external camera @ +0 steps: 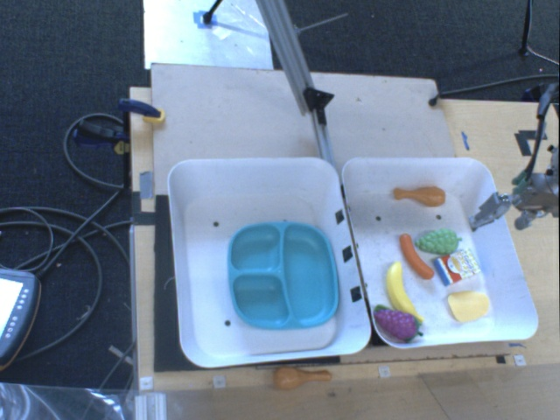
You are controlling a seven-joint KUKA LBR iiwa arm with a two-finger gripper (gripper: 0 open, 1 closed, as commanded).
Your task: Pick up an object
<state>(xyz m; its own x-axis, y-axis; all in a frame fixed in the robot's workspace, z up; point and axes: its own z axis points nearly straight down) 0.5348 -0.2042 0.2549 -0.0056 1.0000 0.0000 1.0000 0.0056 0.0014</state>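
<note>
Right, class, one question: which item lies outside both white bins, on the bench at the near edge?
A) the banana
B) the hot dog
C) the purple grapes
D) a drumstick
D: one drumstick lies on the bench below the left bin, while the banana, purple grapes and hot dog are inside the right bin.

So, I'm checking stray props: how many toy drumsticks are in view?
2. One drumstick lies at the back of the right bin; another drumstick lies outside the bins, on the bench's front edge below the left bin.

Blue divided plate in left bin; toy foods in right bin, gripper above.
</note>
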